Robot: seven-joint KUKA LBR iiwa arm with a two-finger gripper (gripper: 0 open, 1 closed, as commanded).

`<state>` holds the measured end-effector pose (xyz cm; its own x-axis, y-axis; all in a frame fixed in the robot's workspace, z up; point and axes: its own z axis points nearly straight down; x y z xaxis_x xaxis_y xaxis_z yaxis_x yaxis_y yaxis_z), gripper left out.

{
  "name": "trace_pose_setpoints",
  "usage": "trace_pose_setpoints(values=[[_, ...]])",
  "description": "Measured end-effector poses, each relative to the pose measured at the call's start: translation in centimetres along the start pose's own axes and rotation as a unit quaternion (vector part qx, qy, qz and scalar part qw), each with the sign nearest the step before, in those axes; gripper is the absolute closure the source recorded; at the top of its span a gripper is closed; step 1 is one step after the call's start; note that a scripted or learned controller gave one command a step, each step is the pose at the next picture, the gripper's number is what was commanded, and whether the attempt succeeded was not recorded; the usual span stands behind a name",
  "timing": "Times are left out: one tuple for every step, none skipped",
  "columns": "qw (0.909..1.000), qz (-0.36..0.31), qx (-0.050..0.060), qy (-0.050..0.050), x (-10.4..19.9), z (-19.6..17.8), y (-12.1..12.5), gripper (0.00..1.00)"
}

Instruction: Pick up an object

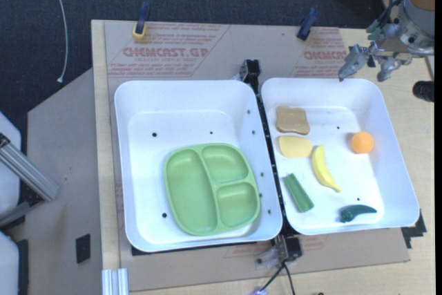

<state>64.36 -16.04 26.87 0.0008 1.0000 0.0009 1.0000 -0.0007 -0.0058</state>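
1. Camera view, starting far from the gripper [371, 64]: the left bin [138, 107] has a green divided plate [211, 187] lying flat in its near half, way off down and left of the fingers.
2. Moving over, the right bin [387, 107] has a brown bread slice [292, 120] and a pale yellow piece [295, 146] just below it, both down-left of the gripper.
3. Green stick [299, 192] and banana [323, 168] sit lower still, near the bin's middle.
4. Orange ball [362, 142] is pretty much straight below the gripper, apart from everything else.
5. Dark teal pepper [357, 212] is at the near edge.
6. Gripper hangs over the right bin's far rim, fingers spread apart, nothing between them.
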Motion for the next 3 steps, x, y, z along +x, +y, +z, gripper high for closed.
trace_pose_setpoints(values=[[1.0000,0.000,-0.003,0.000,0.0,-0.3,0.1,0.00],[1.0000,0.000,-0.002,-0.001,-0.9,4.3,0.3,0.00],[1.0000,0.000,-0.001,0.000,-1.3,8.6,0.6,0.00]])
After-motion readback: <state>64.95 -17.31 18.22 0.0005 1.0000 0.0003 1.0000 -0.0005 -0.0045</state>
